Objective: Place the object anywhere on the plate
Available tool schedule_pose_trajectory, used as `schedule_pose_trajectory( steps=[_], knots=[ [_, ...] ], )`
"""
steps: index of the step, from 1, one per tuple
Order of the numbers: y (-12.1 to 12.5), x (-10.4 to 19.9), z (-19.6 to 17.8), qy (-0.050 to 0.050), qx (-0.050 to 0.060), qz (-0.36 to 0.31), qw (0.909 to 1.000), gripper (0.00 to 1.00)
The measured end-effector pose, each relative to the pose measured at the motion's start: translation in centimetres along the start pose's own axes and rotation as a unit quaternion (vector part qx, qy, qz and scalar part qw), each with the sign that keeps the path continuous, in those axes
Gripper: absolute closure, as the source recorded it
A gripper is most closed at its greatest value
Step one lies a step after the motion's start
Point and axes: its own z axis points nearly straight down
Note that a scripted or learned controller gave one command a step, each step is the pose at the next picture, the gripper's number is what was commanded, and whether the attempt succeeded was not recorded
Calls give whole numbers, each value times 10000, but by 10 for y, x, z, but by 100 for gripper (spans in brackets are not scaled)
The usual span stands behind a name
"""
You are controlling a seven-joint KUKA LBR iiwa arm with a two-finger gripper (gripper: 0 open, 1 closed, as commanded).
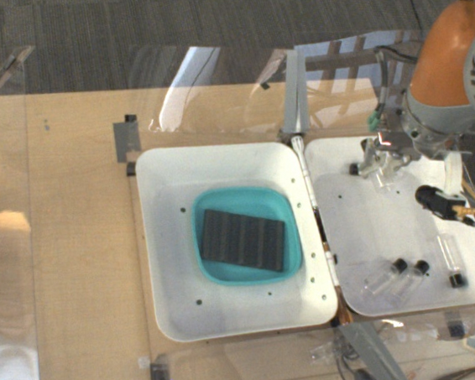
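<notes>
Small clear vials (390, 277) scattered at the right bin's (350, 215) near edge, dark ridged block (243, 240) resting on the teal plate (283, 210) in the left bin (170, 234), gripper (380, 161) well off to its right over the far corner, grip state impossible to tell.

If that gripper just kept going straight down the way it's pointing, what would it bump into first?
Probably the bare white floor of the right bin, just under the gripper. Depth is hard to judge from this angle.

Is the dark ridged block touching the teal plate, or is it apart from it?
Touching. In the camera view the dark ridged block lies flat inside the teal plate, the plate's rim showing around it.
</notes>
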Motion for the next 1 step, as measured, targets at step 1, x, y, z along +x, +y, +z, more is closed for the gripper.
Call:
schedule_pose_trajectory(
  steps=[1],
  knots=[
    [0,0,0,0,-1,0,10000,0]
  ],
)
